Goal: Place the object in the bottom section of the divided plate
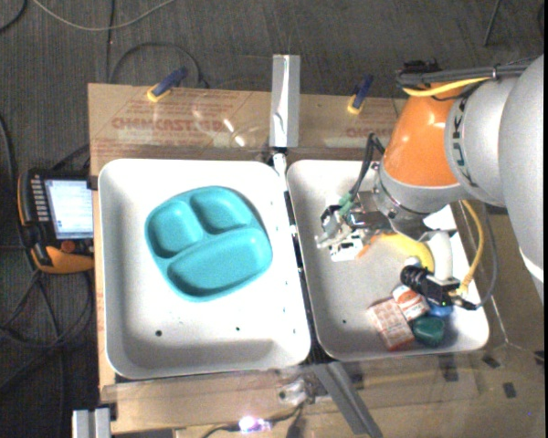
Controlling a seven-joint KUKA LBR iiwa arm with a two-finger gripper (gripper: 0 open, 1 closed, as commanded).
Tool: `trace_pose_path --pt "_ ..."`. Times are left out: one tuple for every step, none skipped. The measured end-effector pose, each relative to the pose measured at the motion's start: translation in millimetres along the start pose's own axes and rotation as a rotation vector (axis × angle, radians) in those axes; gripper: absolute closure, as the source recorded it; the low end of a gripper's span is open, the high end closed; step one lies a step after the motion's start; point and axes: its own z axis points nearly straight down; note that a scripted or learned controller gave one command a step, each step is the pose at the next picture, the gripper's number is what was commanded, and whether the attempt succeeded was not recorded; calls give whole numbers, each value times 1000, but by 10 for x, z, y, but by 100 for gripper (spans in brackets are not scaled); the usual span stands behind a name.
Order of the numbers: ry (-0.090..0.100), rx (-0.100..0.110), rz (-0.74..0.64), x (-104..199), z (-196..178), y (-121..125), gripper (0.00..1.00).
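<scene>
Teal divided plate (210, 243) in left bin (119, 336)

The turquoise plastic divided plate (210, 242) lies in the left shallow white bin (128, 336). In the right shallow white bin (333, 322), a crumpled packet (390, 320) and green lump (429, 330) lie at the near right corner.

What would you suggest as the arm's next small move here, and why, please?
Probably a short descent toward the objects in the right bin. The gripper hangs over that bin's upper part, and I see nothing between its fingers, while the banana, packet and green object lie nearby. The divided plate in the left bin has nothing in its bottom section.
</scene>
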Motion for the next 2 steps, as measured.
trace_pose_path --pt "3 -1 56 1319 -478 25 100" --pt "2 -1 57 1313 -482 27 0"
